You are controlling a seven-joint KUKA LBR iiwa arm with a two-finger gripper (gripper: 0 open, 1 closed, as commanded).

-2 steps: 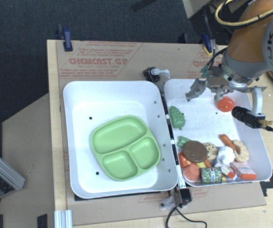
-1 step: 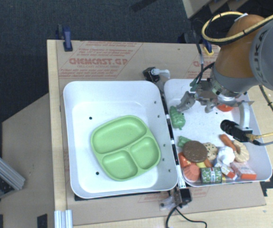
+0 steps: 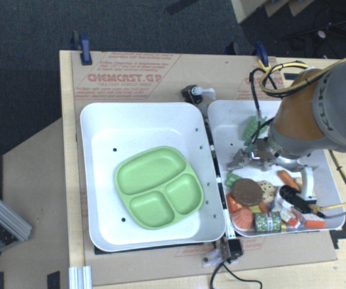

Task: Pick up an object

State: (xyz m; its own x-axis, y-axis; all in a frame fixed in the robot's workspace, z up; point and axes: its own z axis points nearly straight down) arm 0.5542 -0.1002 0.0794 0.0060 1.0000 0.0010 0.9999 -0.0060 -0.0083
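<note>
My gripper (image 3: 247, 157) is low in the right bin (image 3: 224, 120), reaching in from the right under the grey and orange arm. Just below it lie a small green piece (image 3: 232, 177) and a brown round patty (image 3: 246, 191). A green leafy item (image 3: 253, 129) sits just above the gripper. Further down are a pale cracker (image 3: 268, 189), an orange carrot (image 3: 289, 177), a red tomato-like piece (image 3: 241, 219) and a green can (image 3: 267, 222). Nothing shows as held.
The left bin (image 3: 100, 125) holds a green divided plate (image 3: 158, 186). The objects crowd the right bin's lower half, while the arm covers its right side. A cardboard sheet (image 3: 124, 77) lies under both bins.
</note>
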